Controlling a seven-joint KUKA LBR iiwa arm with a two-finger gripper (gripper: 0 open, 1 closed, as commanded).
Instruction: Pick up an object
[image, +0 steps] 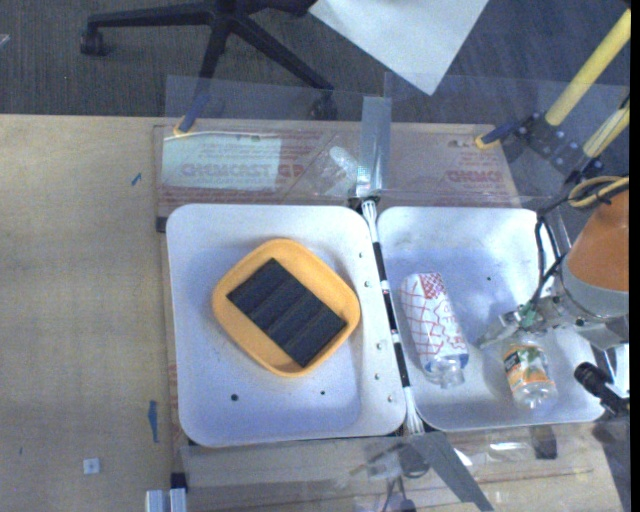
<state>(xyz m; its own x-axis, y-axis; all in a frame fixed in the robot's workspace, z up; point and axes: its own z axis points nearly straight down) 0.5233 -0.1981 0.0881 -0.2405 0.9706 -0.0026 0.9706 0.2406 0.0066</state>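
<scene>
Light: even, bright, from overhead.
Shadows: soft, faint under the yellow dish (285, 318).
Glare: mild sheen on the white bins (200, 400).
Sharpness: slightly soft, low resolution throughout.

Grey arm (600, 285) (orange band, black cables)

Clear plastic bottles (436, 325), matt bins (200, 400)
</scene>
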